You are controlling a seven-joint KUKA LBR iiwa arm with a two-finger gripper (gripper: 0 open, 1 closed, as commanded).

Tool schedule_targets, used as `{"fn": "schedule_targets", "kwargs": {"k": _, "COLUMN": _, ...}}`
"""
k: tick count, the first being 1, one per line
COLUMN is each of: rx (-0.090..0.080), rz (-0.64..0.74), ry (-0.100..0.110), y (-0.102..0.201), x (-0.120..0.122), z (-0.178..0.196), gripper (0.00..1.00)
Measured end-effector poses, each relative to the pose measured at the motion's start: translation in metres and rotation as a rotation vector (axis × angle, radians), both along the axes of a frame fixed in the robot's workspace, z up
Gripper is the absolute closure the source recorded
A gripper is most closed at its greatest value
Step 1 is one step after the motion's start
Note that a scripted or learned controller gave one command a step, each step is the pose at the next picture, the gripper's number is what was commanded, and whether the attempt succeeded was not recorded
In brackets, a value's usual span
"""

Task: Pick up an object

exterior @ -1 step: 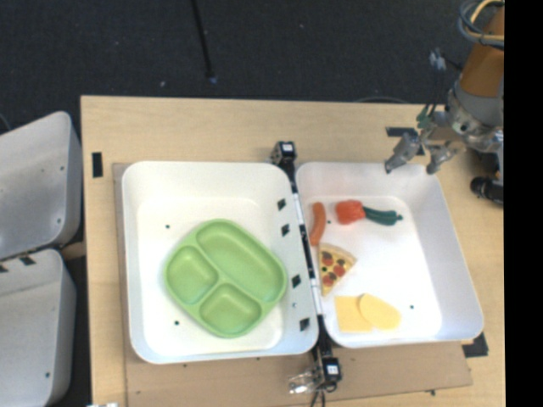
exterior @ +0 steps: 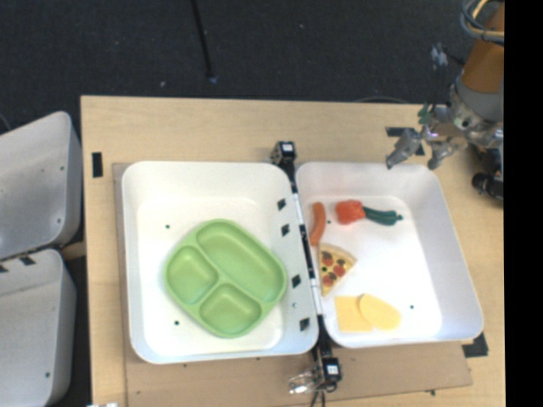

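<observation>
My gripper [exterior: 419, 156] hangs above the far right corner of the right bin [exterior: 441, 227], open, with nothing between its fingers. Inside that bin lie a red pepper with a green stem [exterior: 361, 213], an orange sausage [exterior: 317, 222] along the left wall, a pizza slice [exterior: 333, 266], and yellow cheese pieces [exterior: 366, 312] near the front. The pepper is the closest item, a little in front and to the left of the gripper.
The left bin [exterior: 144, 227] holds a green divided plate [exterior: 225, 276]. Black clips [exterior: 284, 152] sit along the seam between the bins. The wooden bench [exterior: 212, 125] surrounds both bins, and a white chair [exterior: 34, 202] stands at the left.
</observation>
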State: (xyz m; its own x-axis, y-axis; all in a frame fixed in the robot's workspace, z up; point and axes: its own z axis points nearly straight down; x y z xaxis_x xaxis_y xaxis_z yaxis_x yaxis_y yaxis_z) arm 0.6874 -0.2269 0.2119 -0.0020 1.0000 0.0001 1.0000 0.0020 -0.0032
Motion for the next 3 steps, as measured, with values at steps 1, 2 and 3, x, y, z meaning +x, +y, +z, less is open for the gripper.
{"fn": "schedule_targets", "kwargs": {"k": 1, "rx": 0.0, "rz": 0.0, "ry": 0.005, "y": 0.004, "x": -0.008, "z": -0.063, "gripper": 0.0}}
{"fn": "schedule_targets", "kwargs": {"k": 2, "rx": 0.003, "rz": 0.002, "ry": 0.008, "y": 0.004, "x": -0.009, "z": -0.116, "gripper": 0.0}}
{"fn": "schedule_targets", "kwargs": {"k": 3, "rx": -0.003, "rz": 0.005, "ry": 0.004, "y": 0.003, "x": -0.008, "z": -0.106, "gripper": 1.0}}
